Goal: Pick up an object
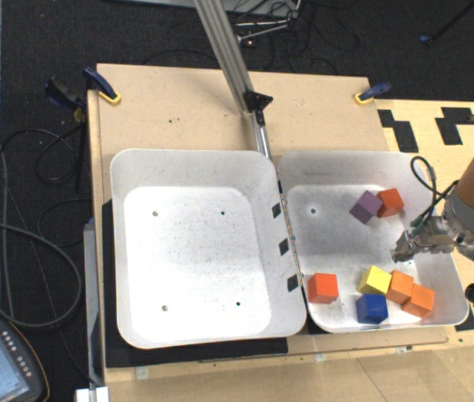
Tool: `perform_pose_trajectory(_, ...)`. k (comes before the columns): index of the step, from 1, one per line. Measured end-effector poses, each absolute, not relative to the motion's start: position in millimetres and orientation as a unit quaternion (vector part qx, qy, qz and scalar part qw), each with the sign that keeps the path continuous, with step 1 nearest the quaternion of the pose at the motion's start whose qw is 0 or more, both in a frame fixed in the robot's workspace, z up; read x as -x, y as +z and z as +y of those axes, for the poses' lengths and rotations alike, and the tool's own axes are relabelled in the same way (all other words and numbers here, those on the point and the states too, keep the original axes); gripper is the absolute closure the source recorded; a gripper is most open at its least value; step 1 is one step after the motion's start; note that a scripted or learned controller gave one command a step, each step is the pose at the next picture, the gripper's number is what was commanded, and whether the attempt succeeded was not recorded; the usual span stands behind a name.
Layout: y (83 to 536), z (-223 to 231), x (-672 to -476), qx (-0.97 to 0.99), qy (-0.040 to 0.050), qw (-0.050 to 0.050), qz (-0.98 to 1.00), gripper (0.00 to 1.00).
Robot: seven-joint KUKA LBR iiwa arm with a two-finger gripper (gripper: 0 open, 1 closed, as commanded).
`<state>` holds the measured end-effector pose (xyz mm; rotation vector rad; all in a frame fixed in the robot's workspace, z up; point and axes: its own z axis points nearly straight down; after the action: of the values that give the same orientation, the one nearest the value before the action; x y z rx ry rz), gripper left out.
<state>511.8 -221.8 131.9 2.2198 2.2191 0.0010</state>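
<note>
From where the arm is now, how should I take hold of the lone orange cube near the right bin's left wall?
Grip the orange cube across two opposite side faces, coming straight down from above. It sits flat and apart from the other blocks, so there looks to be room for the fingers all round. Its left face lies near the right bin wall, so closing along that wall probably gives the most room. The end effector would have to travel left.

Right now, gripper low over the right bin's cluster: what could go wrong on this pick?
1. The yellow block, the two orange blocks and the blue block sit packed together, so the gripper may shove neighbours or trap two at once.
2. That cluster lies near the right bin's lower right wall; the descent could clip the rim.
3. The gripper hangs beside the cluster, not centred on a block, so it may close on nothing.
</note>
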Motion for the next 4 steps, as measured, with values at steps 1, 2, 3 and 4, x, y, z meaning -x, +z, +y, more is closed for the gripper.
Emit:
perform_pose_trajectory(1,189,-212,-516.3,-0.706,0.0014,0.003,0.708,1.0)
perform_pose_trajectory(2,236,-219,-523.6,-0.706,0.001,0.004,0.708,1.0)
perform_pose_trajectory(3,289,-219,-525.3,-0.706,0.0013,0.004,0.708,1.0)
perform_pose_trajectory(4,290,-175,-541.5,-0.705,0.0008,0.001,0.71,1.0)
